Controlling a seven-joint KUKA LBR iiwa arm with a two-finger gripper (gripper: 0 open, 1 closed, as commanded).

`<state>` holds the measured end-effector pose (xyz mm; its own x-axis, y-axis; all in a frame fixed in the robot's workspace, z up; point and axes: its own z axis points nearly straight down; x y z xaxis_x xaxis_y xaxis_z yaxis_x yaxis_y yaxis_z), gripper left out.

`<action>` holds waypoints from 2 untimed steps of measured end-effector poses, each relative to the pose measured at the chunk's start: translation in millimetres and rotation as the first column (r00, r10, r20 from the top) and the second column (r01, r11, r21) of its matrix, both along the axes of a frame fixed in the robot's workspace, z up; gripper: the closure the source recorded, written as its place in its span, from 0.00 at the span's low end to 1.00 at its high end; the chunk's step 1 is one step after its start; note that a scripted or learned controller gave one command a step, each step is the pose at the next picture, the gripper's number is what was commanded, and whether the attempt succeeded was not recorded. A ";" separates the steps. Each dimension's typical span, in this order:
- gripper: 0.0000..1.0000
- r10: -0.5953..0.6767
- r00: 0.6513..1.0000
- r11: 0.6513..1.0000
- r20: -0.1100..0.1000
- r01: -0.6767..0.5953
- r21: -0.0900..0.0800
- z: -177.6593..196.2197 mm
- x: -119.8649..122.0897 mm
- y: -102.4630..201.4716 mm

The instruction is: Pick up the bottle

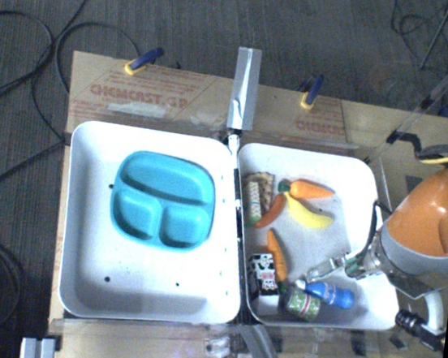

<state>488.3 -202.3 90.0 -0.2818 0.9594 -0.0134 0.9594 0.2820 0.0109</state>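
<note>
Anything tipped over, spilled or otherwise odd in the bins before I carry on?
No spill or damage shows. The bottle lies on its side by the right bin's near wall, touching a green can. The gripper is just above it. The blue tray sits slightly askew in the left bin.

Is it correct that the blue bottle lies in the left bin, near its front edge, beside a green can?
Not quite. The camera view shows the blue bottle in the right bin, near its front edge, beside the green can.

Arm (426,229) cut off at right.
</note>
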 end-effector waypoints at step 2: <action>0.00 0.000 1.000 1.000 0.000 0.000 0.000 0.0 0.0 0.0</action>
<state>488.3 -202.3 90.0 -0.2819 0.9594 -0.0133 0.9593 0.2820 0.0108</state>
